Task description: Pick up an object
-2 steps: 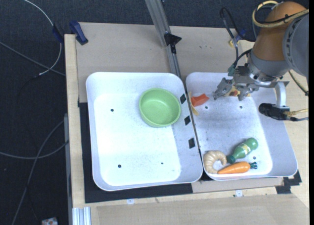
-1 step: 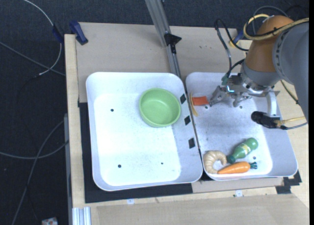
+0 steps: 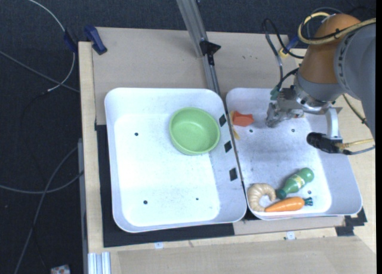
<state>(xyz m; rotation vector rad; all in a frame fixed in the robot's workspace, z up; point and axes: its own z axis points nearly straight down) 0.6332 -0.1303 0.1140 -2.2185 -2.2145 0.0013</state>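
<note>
My gripper (image 3: 273, 117) hangs over the upper part of the right bin (image 3: 262, 153), pointing down, a short way right of a small orange block (image 3: 242, 119) that lies by the bin's left wall. A green bottle-shaped toy (image 3: 295, 182), an orange carrot (image 3: 285, 205) and a beige croissant-like piece (image 3: 261, 194) lie together at the bin's near edge, well below the gripper. Nothing is visible between the fingers.
A green bowl (image 3: 194, 130) sits in the upper right of the left bin (image 3: 137, 171). A slanted metal pole (image 3: 190, 10) rises behind the bins. Black clips (image 3: 229, 146) line the divide between the bins. Cables trail from the arm's wrist.
</note>
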